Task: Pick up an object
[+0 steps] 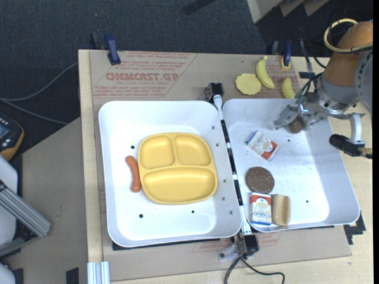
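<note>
Table [148,78] carries two white bins. Tool [291,120] sits low at right bin's [331,188] far edge; its grip state cannot be determined.

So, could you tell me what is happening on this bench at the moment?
A robot arm reaches in from the right with its end effector low over the far part of the right bin. Whether it holds anything is unclear. That bin contains a small carton, a brown round patty and a packet. The left bin holds a yellow divided plate with a sausage beside it.
</note>
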You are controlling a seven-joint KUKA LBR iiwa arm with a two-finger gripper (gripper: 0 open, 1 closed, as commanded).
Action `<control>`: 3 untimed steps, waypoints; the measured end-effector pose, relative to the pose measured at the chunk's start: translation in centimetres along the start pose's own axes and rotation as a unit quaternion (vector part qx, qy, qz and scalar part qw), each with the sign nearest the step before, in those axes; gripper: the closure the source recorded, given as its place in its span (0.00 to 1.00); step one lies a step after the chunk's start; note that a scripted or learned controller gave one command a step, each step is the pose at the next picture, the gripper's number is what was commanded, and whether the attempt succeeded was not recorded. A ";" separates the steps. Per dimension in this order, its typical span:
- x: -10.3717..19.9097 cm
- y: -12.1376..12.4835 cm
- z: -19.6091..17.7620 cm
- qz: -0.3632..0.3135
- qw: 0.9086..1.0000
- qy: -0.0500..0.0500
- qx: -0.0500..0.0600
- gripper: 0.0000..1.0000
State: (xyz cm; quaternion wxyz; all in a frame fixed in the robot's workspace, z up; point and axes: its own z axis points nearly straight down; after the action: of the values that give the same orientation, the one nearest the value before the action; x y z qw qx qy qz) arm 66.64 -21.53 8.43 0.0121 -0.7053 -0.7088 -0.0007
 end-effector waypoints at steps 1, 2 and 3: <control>-0.5 0.2 -1.2 0.000 1.000 -0.009 -0.009 1.00; 5.3 -0.8 -2.3 0.000 1.000 -0.008 -0.007 1.00; 10.1 -4.5 -9.9 0.001 1.000 -0.008 -0.009 1.00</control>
State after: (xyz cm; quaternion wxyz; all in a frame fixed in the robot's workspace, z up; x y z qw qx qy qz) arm 62.27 -11.65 18.60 0.0002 -0.7057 -0.7085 -0.0014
